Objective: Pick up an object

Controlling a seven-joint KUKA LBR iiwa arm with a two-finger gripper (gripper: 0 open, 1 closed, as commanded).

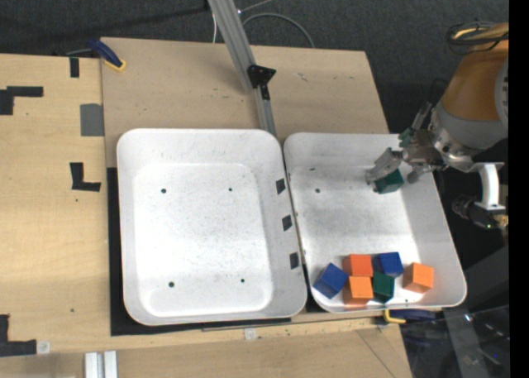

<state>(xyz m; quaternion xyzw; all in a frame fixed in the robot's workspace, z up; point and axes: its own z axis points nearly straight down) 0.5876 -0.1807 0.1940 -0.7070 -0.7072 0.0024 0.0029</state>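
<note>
A grey robot arm with an orange band above its wrist reaches in from the right over the right-hand white bin (430, 227). Its end effector (385, 176) hangs over the upper part of that bin, pointing toward the left. A small dark green block (389, 181) sits between its fingers, pinched there, with the fingers closed against it. Whether the block is lifted off the bin floor or resting on it cannot be told from this angle.

Well below the end effector, toward the near edge of the same bin, a cluster of small blocks lies close together. Furthest left is a blue block (331, 279). Beside it are two orange blocks, one (359, 265) just above the other (359, 288). Next come a second blue block (388, 264) and, just under it, a green block (383, 285). A third orange block (420, 276) lies at the right end of the group, near the bin's corner.

To the left of the end effector, across the seam where the two bins meet, is the left-hand white bin (132, 153). Both bins rest on a pale wooden tabletop (50, 203). A metal pole (231, 21) slants down from above and ends up and to the left of the end effector.
</note>
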